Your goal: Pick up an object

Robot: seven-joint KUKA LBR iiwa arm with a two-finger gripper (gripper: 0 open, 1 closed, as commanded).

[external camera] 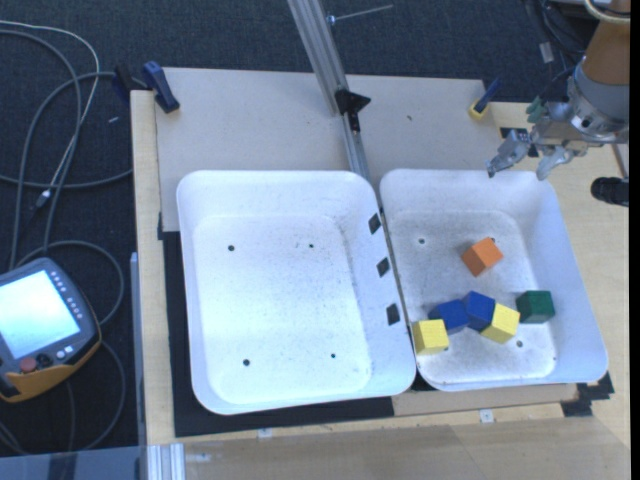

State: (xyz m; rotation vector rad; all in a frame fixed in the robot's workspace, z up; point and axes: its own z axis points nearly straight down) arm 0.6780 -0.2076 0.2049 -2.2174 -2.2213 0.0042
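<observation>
The right bin (560,238) holds several small blocks: an orange cube (482,256), a green cube (535,305), two blue cubes (466,311) side by side, and two yellow cubes (431,336) near its front. My gripper (522,163) hangs over the bin's far rim, above and behind the blocks. Its two fingers are spread apart with nothing between them.
The left bin (200,208) lies beside the right one. A metal pole (320,48) slants down to the gap between the bins. Blue clamps (160,86) sit at the bench's back corners. A handheld pendant (40,328) and cables lie on the floor at left.
</observation>
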